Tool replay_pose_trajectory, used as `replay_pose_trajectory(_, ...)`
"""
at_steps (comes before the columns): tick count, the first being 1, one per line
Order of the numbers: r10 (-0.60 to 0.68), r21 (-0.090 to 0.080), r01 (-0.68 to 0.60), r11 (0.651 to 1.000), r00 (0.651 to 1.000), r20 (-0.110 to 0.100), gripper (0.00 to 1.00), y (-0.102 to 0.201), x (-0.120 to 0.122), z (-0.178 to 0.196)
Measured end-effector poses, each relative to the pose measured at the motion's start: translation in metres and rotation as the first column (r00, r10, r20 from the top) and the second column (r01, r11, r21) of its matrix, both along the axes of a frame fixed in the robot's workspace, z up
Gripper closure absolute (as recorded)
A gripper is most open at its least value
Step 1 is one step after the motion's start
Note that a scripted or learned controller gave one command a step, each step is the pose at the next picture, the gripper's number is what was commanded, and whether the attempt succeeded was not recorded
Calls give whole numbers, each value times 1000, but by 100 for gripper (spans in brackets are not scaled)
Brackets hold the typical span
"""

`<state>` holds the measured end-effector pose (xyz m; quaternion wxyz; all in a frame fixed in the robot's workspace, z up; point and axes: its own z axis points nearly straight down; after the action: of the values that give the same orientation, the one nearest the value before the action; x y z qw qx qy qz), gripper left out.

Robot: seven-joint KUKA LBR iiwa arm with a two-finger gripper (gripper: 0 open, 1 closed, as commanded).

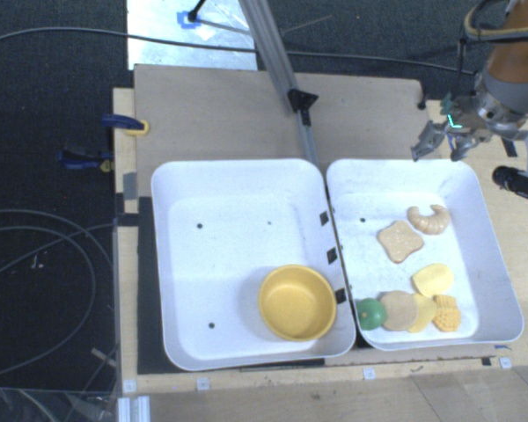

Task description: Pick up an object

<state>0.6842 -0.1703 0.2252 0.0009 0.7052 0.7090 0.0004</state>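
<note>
My gripper (442,144) hangs above the far edge of the right bin (370,187), its two fingers spread open with nothing between them. Below it in that bin lie a tan croissant (429,219), a toast-shaped piece (399,241), a yellow chip (432,280), a round beige piece (398,310), a small green piece (369,312) and a waffle-patterned orange piece (446,313). A yellow bowl (297,301) sits upright in the left bin (211,209), near its front right corner.
A grey pole (277,55) slants over the bench behind the bins, ending in a black clamp (301,100). Black clips (332,255) sit along the seam between the bins. Blue and yellow clamps (123,124) grip the bench's left edge.
</note>
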Motion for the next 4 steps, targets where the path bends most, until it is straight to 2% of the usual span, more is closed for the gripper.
replay_pose_trajectory(1, 0, 0, 0, 1000, 1000, 1, 0, 0, 0, 1)
replay_pose_trajectory(2, 2, 1, -2, 1000, 1000, -5, 0, 6, -2, -60)
replay_pose_trajectory(4, 1, 0, -1, 1000, 1000, -2, 0, 4, -9, -135)
